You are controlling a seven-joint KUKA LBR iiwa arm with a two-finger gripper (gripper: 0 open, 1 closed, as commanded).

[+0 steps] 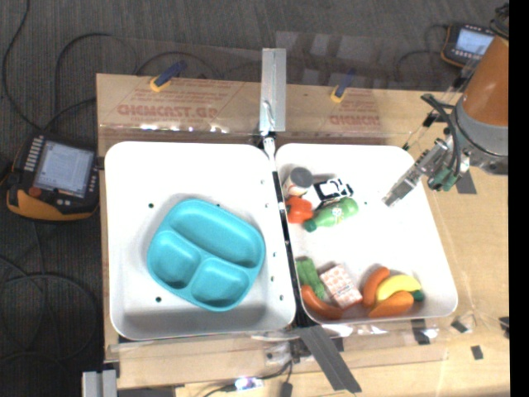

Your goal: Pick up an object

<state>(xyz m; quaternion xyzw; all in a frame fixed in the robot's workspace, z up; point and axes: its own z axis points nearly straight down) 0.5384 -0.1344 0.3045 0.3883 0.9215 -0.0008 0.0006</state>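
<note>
Several toy foods lie in the right bin [430, 222], none between the pincer's fingers. A green vegetable [335, 212] rests near the divider, long axis running left-low to right-high, beside an orange piece [297, 208] and a black-and-white item [331, 190]. Along the front wall sit a banana [398, 285], a carrot [376, 281] and a patterned box [340, 284]. The pincer [398, 190] hangs over the bin's right rear area, angled down-left from the wrist; whether its fingers are apart cannot be told. The left bin [132, 180] holds a blue divided plate [207, 252].
</note>
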